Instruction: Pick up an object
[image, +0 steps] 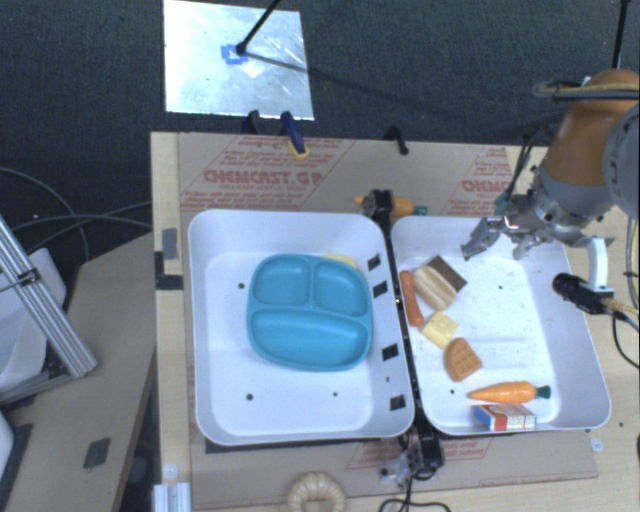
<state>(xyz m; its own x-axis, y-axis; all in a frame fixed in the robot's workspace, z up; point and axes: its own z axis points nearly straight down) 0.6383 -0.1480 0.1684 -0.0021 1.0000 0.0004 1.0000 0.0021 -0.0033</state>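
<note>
The right bin (575, 345) holds several toy foods. These include an orange sausage (410, 298), a brown and cream cake slice (438, 281), a yellow cheese cube (439, 328), a tan cookie (461, 358), a carrot (509, 392) and a small red and blue box (505, 418). My gripper (503, 242) hangs over the back of the right bin, behind and to the right of the cake slice. Its fingers are spread open, with nothing between them.
The left bin (220, 300) carries a blue divided plate (308, 310) with a yellow piece (344, 260) peeking out behind it. A yellow object (401, 207) lies at the back, where the bins meet. A black divider with clips runs between the bins.
</note>
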